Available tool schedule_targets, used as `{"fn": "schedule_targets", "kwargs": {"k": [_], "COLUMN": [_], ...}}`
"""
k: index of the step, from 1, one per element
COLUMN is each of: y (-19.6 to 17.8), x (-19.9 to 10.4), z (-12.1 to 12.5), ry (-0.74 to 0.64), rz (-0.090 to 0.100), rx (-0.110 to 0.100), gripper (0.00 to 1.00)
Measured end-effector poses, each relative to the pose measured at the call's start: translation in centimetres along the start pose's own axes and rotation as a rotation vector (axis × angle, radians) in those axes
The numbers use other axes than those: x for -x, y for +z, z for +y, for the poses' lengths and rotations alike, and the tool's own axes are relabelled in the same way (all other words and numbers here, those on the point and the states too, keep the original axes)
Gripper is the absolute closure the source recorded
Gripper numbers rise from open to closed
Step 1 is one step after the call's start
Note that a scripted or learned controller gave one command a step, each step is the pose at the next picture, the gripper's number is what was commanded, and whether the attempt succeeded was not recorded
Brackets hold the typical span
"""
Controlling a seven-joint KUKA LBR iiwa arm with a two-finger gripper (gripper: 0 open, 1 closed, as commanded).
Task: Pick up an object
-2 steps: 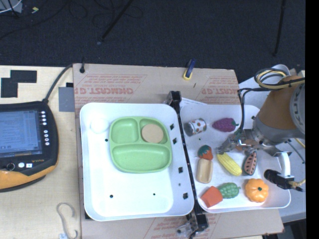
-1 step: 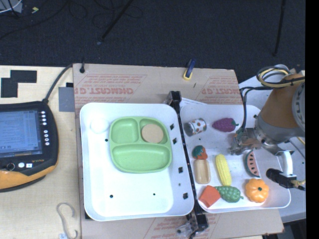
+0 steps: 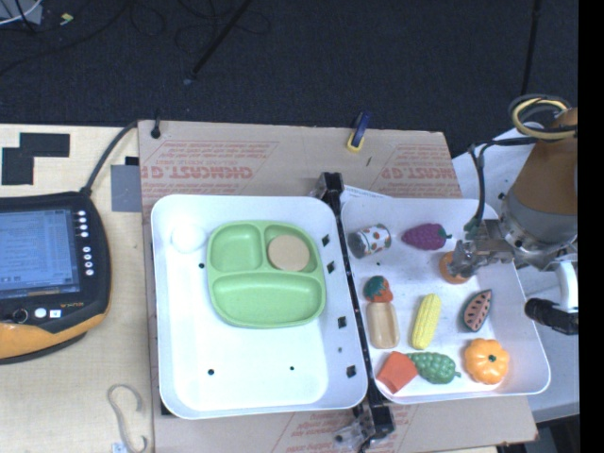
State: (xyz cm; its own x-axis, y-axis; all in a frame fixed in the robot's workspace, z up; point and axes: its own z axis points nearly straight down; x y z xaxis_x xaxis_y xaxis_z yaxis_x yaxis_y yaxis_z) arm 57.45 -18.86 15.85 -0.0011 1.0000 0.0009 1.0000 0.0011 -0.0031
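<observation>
Arm: I see the grey arm (image 3: 543, 192) with its orange band coming in from the right, above the right bin (image 3: 538, 371).
Gripper: the gripper (image 3: 464, 256) is low at the upper right part of this bin. I cannot tell how it is set, it is too dark and small.
Under the gripper: a small orange-brown object (image 3: 455, 270) is touching or just below the tool; I cannot tell if it is held.
Right bin, other things: a purple grape bunch (image 3: 426, 237), a small can (image 3: 371, 241), a corn cob (image 3: 427, 320), a hot dog (image 3: 381, 323), a watermelon slice (image 3: 478, 310), an orange pumpkin (image 3: 486, 360), a green bumpy piece (image 3: 434, 367) and a red block (image 3: 397, 372).
Left bin: the left bin (image 3: 189, 366) bears a green divided tray (image 3: 264, 295) with a tan round piece (image 3: 288, 252) in its upper right compartment.
Bench: a tablet pendant (image 3: 47, 262) lies far left.
</observation>
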Motion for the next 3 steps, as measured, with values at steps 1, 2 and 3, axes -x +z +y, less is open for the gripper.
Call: {"fn": "schedule_targets", "kwargs": {"k": [1, 2, 3], "y": [-5.9, -6.6, -5.7], "x": [-0.2, -0.1, -4.0], "z": [0.4, 0.5, -3.2], "ry": [-0.001, -0.001, -0.002], "rz": [-0.001, 0.001, 0.003], "rx": [0.002, -0.003, -0.008], "gripper": [1.00, 1.00, 1.00]}}
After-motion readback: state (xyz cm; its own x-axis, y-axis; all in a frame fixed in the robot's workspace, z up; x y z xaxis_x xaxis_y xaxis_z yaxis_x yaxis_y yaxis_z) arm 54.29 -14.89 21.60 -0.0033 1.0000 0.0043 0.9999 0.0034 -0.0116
